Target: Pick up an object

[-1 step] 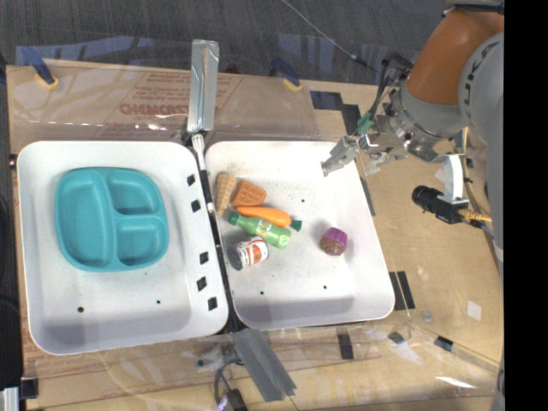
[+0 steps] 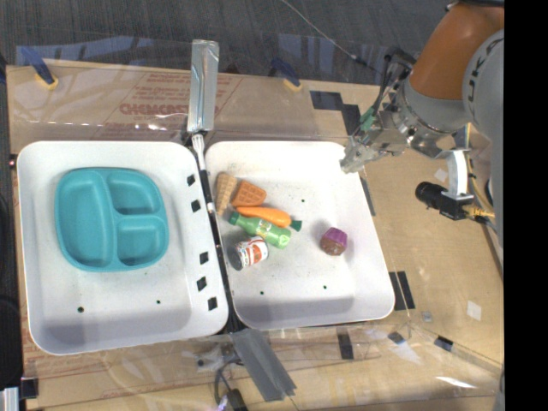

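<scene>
The jaws (image 2: 355, 158) hang at the upper right corner of the right bin (image 2: 342, 302); they are small and blurred, so whether they are parted or closed cannot be told, and nothing is seen between them. The arm (image 2: 449, 67) is cut off at the frame's right. In the right bin's left half lie a waffle cone (image 2: 225, 191), a carrot (image 2: 264, 216), a green bottle (image 2: 259, 228) and a small can (image 2: 251, 253), closely clustered; a purple object (image 2: 334, 241) sits apart, right of them. A teal divided tray (image 2: 110, 217) fills the left bin (image 2: 51, 315).
</scene>
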Robot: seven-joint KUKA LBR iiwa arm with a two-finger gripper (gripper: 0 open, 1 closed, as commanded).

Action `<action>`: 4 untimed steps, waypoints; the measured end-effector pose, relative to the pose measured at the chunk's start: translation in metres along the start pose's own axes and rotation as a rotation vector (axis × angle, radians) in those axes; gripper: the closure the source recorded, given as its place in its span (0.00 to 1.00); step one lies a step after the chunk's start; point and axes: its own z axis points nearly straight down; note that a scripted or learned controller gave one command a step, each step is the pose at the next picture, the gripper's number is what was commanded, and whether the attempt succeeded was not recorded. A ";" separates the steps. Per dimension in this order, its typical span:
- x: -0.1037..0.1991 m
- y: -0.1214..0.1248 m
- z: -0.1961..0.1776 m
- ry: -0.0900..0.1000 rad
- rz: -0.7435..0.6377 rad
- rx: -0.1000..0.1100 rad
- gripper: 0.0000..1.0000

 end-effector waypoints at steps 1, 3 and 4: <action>0.106 -0.006 0.037 0.001 -0.001 0.002 1.00; 0.245 -0.089 -0.139 -0.001 0.003 -0.001 1.00; 0.164 -0.122 -0.177 -0.001 0.014 -0.009 1.00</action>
